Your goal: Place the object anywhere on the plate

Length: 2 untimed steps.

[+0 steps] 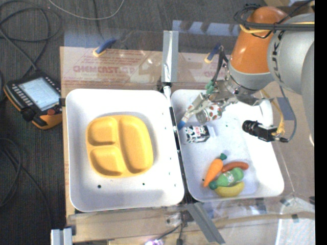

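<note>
Just below the jaws (196, 112) lies a black-and-white object (196, 133).

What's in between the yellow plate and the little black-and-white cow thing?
In the camera view, the bins' white rims separate the yellow plate from the black-and-white object.

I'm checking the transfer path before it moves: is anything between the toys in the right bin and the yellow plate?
Yes. The raised rims where the two bins meet run between the right bin's toys and the yellow plate in the left bin. The hand would likely need to lift an object over them.
</note>
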Available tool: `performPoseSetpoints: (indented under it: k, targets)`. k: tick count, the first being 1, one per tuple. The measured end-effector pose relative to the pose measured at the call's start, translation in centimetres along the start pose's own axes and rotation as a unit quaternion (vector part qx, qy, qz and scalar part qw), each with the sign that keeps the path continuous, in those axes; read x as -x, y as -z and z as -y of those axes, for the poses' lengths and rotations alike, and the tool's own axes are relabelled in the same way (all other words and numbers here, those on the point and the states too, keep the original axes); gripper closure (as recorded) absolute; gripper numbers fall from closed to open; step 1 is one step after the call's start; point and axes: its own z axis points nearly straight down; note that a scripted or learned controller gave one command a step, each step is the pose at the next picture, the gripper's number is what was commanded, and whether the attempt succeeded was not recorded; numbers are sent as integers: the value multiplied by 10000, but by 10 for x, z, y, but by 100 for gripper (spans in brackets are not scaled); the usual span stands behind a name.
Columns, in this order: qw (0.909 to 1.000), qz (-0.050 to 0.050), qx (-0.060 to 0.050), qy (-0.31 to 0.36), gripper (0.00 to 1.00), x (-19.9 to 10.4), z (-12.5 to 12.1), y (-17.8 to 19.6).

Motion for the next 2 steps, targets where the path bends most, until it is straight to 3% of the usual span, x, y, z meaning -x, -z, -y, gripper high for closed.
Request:
performPoseSetpoints:
  k: [1, 2]
  targets:
    - [10000, -1, -3, 12, 100, -67, -7, 2]
    - [9951, -3, -12, 986, 100, -163, 27, -46]
